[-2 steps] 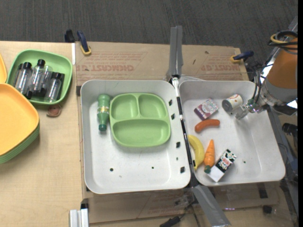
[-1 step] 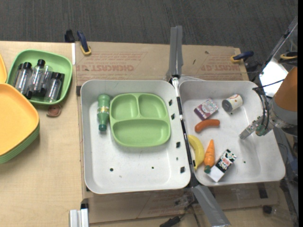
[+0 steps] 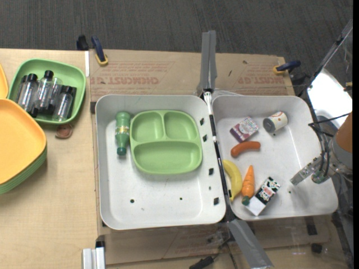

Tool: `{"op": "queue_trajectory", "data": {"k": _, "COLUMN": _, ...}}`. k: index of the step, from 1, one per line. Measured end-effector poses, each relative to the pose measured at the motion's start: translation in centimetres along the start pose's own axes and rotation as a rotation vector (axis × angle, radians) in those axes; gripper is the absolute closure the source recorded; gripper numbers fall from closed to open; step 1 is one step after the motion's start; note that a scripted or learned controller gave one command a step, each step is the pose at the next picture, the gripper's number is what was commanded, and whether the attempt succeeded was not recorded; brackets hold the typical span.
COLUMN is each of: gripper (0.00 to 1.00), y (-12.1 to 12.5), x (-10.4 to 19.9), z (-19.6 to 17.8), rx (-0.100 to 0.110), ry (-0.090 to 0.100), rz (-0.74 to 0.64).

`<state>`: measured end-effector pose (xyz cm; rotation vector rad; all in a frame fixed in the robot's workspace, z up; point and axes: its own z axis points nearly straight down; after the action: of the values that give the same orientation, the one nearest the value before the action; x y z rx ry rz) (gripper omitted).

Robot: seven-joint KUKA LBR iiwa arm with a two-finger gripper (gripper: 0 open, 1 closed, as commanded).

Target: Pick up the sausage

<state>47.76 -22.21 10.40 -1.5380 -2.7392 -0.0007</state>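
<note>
Surface [image 3: 50,206]: light wood, with a cardboard sheet [image 3: 168,74] clamped over its middle, presumably to protect it and keep the two bins seated. Left bin [image 3: 157,209]: shallow, white, carries a green divided plate [image 3: 165,142] lying flat near its middle and a green bottle [image 3: 122,132] on its side just beside the plate's left rim. Right bin [image 3: 297,198]: holds the small items, loosely scattered and mostly apart, which looks deliberate so each can be approached singly. Off to the far left, a stack of orange plates [image 3: 19,150] and a green tray [image 3: 76,88] of dark-capped bottles [image 3: 45,94], well clear of the work. Arm enters from the right; the jaws [image 3: 307,174] hang low over the right bin's right side, above bare floor, and I cannot tell how far open they are nor see anything between them. Sausage [image 3: 245,148]: orange-red, lying flat and roughly crosswise in the right bin's left-centre, nothing touching it, well apart from the jaws. Near it: a purple-and-white carton [image 3: 244,129] just above, a small can [image 3: 275,121] on its side to the upper right, a banana [image 3: 233,177] and a carrot [image 3: 247,182] below, side by side, and a cow-print milk box [image 3: 263,195] at the lower edge. Judgement: approach not yet made; the open space around the sausage favours a straight descent.
</note>
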Motion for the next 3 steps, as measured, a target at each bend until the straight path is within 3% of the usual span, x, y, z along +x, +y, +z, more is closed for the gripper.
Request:
{"op": "queue_trajectory", "data": {"k": 1, "gripper": 1.0, "y": 10.6, "x": -5.4, "z": -0.9, "rx": -0.002, "ry": -0.004, "rz": -0.199}}
{"op": "queue_trajectory", "data": {"k": 2, "gripper": 1.0, "y": 2.3, "x": -1.4, "z": 1.3, "rx": 0.001, "ry": 0.001, "rz": -0.089}}
{"op": "queue_trajectory", "data": {"k": 3, "gripper": 1.0, "y": 0.1, "x": 0.0, "z": 1.3, "rx": 0.0, "ry": 0.0, "rz": -0.385}}
